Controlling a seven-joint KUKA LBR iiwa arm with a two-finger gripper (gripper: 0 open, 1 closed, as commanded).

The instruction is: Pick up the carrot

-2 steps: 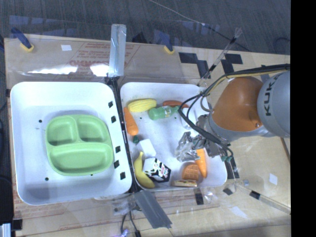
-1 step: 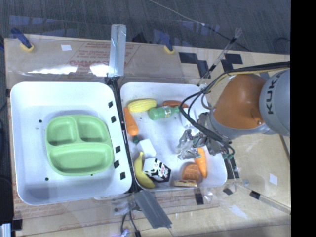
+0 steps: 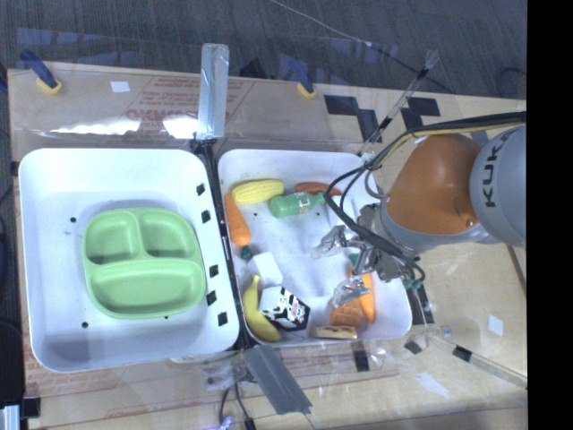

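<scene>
1. The bench point(image 3: 501, 330) has a pale wooden top, and clear plastic sheeting lies over parts of it, catching glare near the upper left.
2. Behind the bench, the floor point(image 3: 269, 16) is dark grey carpet with a fine ribbed weave.
3. Black tape marks point(image 3: 345, 107) sit on the bench top toward the upper right.
4. Two yellow clamps point(image 3: 47, 81) grip the bench's far edge.
5. The light is even and bright, with soft shadows.

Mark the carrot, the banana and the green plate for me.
carrot point(image 3: 236, 221): camera view, middle of its orange body.
banana point(image 3: 257, 316): camera view, middle of its yellow curve.
green plate point(image 3: 141, 299): camera view, bare floor of its large compartment.
</scene>
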